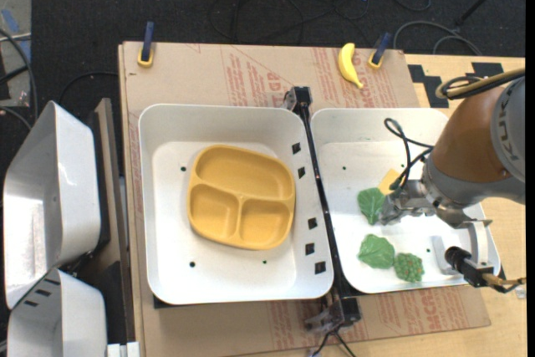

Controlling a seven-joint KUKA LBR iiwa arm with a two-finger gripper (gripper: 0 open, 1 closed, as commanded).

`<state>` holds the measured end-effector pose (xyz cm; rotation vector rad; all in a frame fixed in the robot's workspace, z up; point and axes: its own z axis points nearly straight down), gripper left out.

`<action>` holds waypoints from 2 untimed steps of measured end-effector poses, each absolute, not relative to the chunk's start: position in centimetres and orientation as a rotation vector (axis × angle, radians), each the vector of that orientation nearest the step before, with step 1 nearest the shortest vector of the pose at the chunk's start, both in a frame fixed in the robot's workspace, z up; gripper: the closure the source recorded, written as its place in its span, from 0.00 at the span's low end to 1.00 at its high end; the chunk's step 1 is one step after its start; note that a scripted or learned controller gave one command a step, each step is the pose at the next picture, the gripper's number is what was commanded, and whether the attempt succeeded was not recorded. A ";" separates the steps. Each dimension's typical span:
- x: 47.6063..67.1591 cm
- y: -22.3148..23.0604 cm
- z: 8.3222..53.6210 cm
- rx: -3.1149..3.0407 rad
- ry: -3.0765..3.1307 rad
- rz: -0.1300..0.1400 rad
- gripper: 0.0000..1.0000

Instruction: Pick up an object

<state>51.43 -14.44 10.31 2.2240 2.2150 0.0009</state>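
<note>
A grey robot arm [481, 150] with an orange band reaches over the right bin [351, 125] on a cardboard-topped bench [226, 67], its gripper [391, 209] lowered beside a green leafy piece [370, 204] near the bin's middle. A small yellow piece [389, 181] lies just behind the gripper. Whether the gripper is closed on anything cannot be told. Two more green pieces, a leaf [377, 251] and a bumpy floret [409, 267], lie near the bin's front edge. In the left bin [163, 180] sits a yellow divided tray [242, 196]. A yellow banana [349, 65] rests near the bench's far edge.
</note>
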 end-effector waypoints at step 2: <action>51.4 -14.1 20.4 2.214 2.222 0.004 1.00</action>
